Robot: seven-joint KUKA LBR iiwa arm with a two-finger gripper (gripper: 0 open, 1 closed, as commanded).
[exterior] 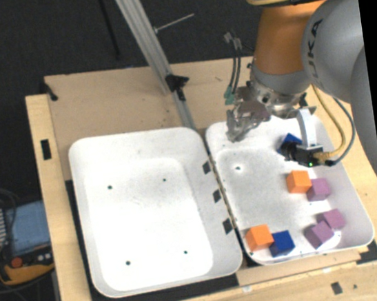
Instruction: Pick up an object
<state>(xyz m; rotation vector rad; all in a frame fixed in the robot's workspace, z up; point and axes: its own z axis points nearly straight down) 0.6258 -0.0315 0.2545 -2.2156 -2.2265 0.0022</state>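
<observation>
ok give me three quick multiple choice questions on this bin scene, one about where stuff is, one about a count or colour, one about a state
1. Where do the blocks lie?
A. in the left bin
B. in the right bin
C. on the bare bench

2. How many orange blocks are there?
A. one
B. two
C. four

3. Where is the gripper?
A. over the far edge of the right bin, apart from the blocks
B. pressed on the near blue block
C. over the middle of the left bin

Answers:
1 B: every block sits in the right bin.
2 B: one orange block lies beside a purple block, and another orange block touches the near blue block.
3 A: the gripper hangs at the right bin's far rim, with no block under it; the left bin is off to its side.
</observation>
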